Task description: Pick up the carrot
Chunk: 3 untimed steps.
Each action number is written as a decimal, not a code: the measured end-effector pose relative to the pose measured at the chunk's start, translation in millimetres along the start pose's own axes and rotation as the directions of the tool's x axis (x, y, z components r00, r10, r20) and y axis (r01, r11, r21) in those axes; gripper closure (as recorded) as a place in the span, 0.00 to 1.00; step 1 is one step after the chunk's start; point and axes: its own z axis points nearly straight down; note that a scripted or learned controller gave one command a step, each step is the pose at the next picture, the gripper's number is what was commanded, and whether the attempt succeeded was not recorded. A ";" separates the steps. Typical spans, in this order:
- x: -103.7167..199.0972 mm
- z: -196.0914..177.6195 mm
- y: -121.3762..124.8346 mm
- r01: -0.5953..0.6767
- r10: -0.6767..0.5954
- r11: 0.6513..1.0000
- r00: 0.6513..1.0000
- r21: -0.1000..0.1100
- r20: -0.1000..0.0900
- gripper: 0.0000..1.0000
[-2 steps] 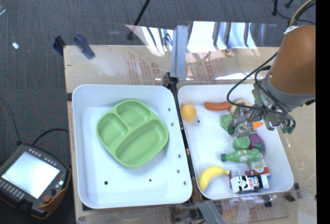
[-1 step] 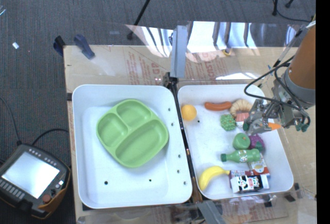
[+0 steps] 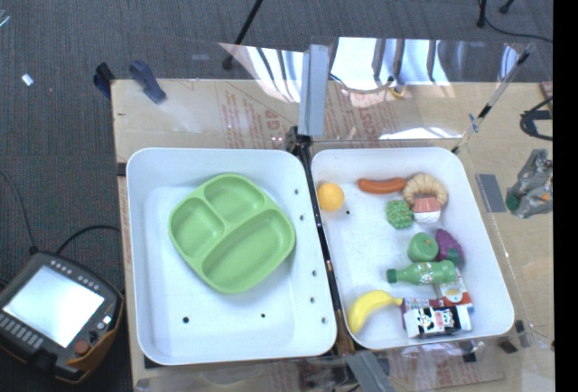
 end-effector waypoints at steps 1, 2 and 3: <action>-5.4 -34.1 -5.1 -0.023 0.023 1.000 0.999 0.018 0.038 1.00; -5.5 16.1 40.2 0.014 -0.014 1.000 1.000 -0.001 0.008 1.00; 19.8 11.9 16.7 -0.064 0.063 0.998 0.998 0.013 0.029 1.00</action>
